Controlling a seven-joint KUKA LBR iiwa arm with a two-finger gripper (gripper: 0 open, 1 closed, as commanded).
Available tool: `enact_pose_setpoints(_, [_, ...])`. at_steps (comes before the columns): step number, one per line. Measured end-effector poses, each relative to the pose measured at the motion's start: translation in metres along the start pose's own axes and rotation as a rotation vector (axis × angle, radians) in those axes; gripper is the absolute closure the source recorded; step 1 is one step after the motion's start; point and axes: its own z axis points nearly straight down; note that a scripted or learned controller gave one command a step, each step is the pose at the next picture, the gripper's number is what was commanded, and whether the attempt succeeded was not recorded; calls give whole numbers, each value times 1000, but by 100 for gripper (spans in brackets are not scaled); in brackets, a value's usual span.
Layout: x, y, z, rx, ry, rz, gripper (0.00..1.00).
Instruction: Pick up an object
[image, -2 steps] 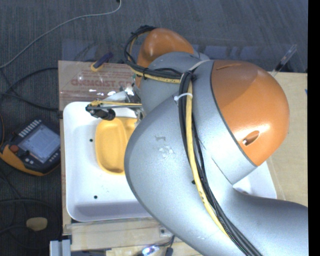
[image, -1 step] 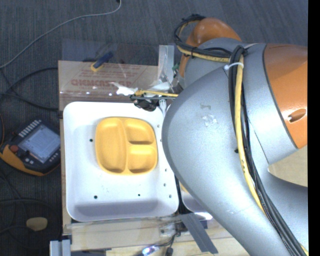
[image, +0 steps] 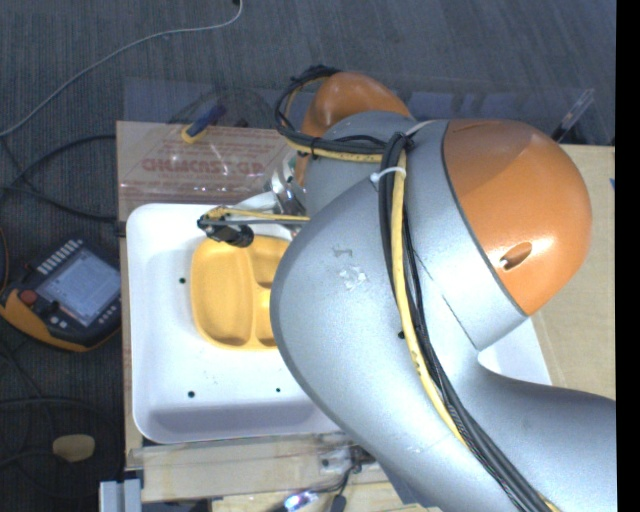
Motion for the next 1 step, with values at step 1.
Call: enact_pose_setpoints(1, [13, 3, 17, 0, 5, -16, 100])
